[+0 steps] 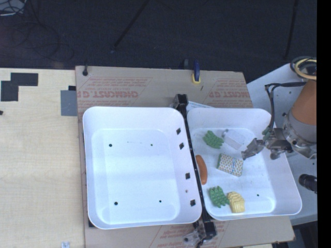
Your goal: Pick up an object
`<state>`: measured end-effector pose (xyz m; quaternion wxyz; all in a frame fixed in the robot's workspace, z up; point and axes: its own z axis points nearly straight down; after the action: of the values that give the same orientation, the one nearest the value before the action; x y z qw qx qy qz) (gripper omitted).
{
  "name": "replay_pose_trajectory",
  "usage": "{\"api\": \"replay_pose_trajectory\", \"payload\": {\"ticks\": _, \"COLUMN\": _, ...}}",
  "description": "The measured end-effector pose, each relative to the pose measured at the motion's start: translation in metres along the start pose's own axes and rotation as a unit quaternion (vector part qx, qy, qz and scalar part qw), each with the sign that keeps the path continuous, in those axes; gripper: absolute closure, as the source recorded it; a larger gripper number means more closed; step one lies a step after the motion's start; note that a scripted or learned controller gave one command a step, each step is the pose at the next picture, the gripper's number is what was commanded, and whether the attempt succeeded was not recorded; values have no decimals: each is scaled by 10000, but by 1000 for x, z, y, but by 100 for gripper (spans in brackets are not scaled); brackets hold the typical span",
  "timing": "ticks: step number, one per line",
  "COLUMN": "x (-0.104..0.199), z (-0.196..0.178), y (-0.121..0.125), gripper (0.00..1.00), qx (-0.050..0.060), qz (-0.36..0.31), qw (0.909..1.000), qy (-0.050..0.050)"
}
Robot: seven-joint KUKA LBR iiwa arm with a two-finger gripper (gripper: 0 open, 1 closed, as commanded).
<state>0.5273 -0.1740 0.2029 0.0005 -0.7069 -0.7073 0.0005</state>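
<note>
Nearest the camera, front of right bin point(289, 203): yellow ridged piece point(236, 202) touching a green knobbly piece point(217, 196) on its left. Both lie flat on the bin floor.

Orange oblong item point(201, 169) lies along the right bin's left wall, just beside the black divider point(188, 159) between bins.

Mid-bin: patterned white-and-tan block point(230, 165), tilted. Second green piece point(212, 139) sits further back, near the bin's back-left area. Clear, pale item point(239, 138) just right of it; too washed out to identify.

Gripper point(254, 148) comes in from the right edge, low over the right bin, tip above and just right of the patterned block, near the clear item. Finger spread: cannot tell, the tip is small and blurred. Nothing visibly between the fingers. Orange band of the arm point(306, 103) at the right edge.

Left bin point(103, 119): white floor with small dark dots.

Both bins rest on a cardboard sheet point(139, 89) on the wood bench point(36, 159).
</note>
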Motion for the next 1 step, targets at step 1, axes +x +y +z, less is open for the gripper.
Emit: {"api": "replay_pose_trajectory", "payload": {"ticks": 1, "x": -1, "z": -10, "y": 0, "gripper": 100, "qx": 7, "qz": 2, "qw": 10000, "qy": 4}}
